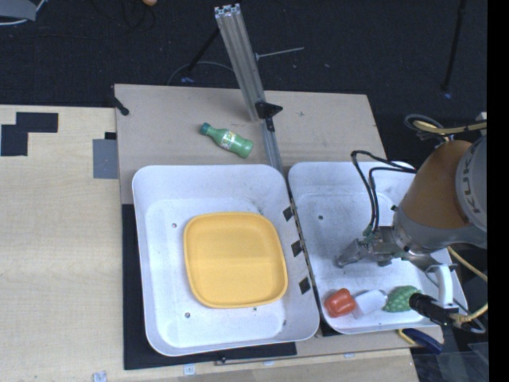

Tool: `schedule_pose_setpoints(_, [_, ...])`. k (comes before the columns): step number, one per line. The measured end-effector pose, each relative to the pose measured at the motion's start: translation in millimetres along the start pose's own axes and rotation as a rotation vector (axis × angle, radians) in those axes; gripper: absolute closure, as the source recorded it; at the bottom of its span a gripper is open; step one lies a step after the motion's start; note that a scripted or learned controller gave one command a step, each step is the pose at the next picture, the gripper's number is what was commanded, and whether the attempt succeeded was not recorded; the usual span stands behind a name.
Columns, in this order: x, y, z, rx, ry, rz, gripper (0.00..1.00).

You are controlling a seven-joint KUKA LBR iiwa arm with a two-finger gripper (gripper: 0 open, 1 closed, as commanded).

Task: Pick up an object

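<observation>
Bottle long axis left-right, cap left.

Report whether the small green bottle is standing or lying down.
Lying down: the small green bottle rests on its side on the bench behind the bins, white cap pointing left.

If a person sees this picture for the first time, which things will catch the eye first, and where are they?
The yellow plate in the middle of the left bin stands out most. Next comes the grey arm with its orange band, reaching into the right bin, its gripper low over the bin floor. Near that bin's front edge lie a red object, a white object and a green object; a green bottle lies on the bench behind the bins.
</observation>
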State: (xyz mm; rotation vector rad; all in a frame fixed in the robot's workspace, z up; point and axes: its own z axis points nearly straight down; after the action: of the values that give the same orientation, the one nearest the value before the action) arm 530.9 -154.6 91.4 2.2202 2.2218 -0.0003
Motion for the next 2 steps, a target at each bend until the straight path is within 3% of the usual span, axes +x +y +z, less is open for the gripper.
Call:
schedule_pose_setpoints(1, [-1, 1, -12, -0.003, 0.0, 0.002, 1.0])
schedule_pose_setpoints(2, [-10, -4, -67, -0.003, -0.001, 0.003, 1.0])
